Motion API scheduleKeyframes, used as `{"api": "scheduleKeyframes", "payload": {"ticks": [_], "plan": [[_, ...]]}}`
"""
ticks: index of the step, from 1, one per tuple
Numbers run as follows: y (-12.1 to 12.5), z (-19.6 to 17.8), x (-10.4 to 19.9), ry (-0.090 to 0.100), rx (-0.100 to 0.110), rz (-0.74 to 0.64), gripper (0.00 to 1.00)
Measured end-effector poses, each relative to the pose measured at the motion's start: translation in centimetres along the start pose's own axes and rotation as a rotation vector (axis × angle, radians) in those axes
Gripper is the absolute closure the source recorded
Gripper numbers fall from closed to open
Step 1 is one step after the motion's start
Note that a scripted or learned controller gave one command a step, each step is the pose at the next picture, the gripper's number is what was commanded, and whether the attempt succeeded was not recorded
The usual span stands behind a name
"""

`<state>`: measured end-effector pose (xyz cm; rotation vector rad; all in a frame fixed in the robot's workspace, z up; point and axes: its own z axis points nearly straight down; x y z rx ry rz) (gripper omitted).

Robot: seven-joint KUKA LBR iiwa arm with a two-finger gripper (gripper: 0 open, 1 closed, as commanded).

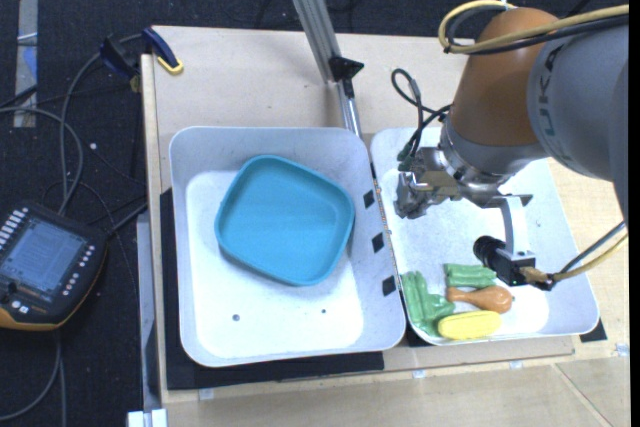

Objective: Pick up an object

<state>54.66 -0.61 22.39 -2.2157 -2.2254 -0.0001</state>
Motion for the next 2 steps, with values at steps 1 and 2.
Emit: {"api": "scheduleKeyframes", "payload": {"ticks": [1,2], "plan": [[0.3,0.6,4.7,0.0,0.0,0.0,1.0],[0.4,-1.0,10.5,0.0,-0.001,-0.001,1.0]]}}
